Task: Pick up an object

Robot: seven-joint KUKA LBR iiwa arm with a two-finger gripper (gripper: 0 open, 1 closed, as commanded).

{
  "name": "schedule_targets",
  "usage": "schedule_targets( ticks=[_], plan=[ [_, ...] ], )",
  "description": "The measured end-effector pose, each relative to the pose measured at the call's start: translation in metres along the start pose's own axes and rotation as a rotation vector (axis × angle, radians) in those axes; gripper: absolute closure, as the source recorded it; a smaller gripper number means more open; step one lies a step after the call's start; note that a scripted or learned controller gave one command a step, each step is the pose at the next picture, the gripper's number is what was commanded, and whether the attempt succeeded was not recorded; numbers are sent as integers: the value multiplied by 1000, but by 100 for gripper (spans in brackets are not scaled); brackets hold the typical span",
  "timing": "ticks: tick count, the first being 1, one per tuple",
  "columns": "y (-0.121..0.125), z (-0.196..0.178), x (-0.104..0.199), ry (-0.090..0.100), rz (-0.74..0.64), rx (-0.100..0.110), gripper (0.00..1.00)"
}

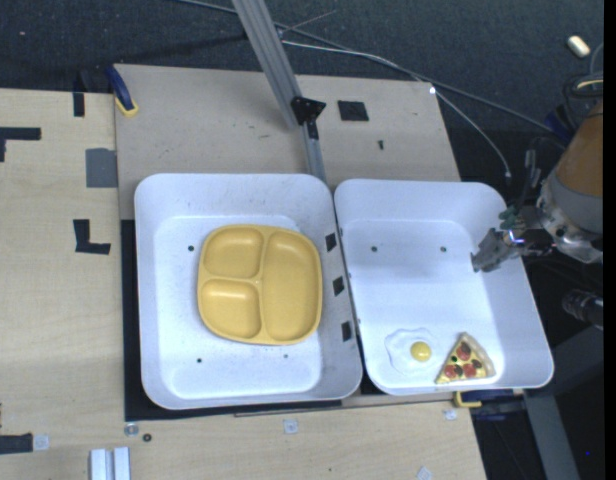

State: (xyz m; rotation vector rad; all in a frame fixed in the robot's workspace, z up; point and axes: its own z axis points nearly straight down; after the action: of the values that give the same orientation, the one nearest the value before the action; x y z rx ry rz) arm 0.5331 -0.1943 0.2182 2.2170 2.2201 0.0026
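1. Since the task only asks for one object to be lifted, the candidates sit loose in the bins: a toy fried egg (412, 349) and a toy pizza slice (465, 359) lie side by side at about 5 o'clock in the right bin (388, 208).
2. A yellow divided plate (259, 284) lies flat in the middle of the left bin (168, 228).
3. The gripper (491, 249) hangs over the right bin's 3 o'clock rim, well apart from both toys and holding nothing; whether its fingers are open or closed cannot be told.
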Motion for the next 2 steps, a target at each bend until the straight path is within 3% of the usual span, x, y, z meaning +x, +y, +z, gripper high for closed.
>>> schedule_targets(
  ticks=[1, 2],
  plan=[
    [1, -52, 0, 0, -1, 0, 100],
    [24, -46, 58, 2, -5, 4, 100]
  ],
)
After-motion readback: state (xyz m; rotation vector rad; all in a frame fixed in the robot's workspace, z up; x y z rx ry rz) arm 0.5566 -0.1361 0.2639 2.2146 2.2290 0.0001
